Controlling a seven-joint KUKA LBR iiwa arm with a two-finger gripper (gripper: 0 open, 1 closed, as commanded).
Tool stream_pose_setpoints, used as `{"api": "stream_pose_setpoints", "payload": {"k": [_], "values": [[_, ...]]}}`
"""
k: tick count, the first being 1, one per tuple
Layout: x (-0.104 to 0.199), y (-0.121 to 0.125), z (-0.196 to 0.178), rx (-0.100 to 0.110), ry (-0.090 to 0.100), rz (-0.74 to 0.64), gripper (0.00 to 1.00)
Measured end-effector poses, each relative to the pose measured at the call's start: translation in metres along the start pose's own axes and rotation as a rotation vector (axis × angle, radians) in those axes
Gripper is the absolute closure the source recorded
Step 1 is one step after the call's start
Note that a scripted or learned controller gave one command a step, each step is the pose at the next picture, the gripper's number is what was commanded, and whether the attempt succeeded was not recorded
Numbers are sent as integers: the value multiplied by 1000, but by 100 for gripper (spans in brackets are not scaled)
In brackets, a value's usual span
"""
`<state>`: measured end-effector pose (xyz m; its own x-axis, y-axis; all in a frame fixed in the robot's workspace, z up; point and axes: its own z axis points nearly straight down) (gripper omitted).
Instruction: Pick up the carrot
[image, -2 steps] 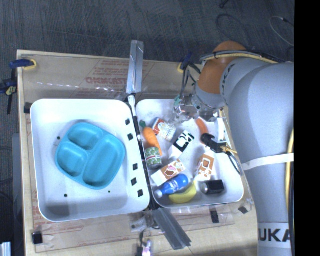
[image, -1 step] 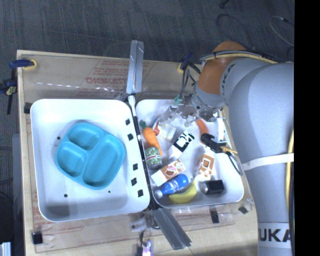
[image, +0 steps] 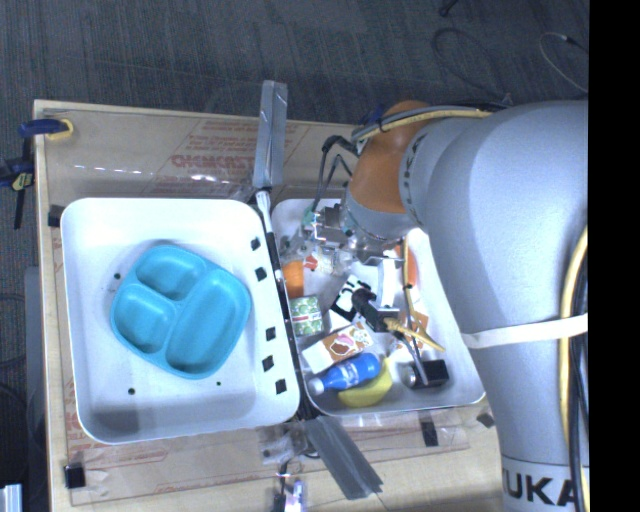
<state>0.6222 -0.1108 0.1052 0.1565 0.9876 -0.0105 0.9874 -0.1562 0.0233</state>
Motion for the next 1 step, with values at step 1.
{"api": "stream_pose_setpoints", "payload": {"k": [1], "values": [[5,1,-11,-1,9,-6,100]]}}
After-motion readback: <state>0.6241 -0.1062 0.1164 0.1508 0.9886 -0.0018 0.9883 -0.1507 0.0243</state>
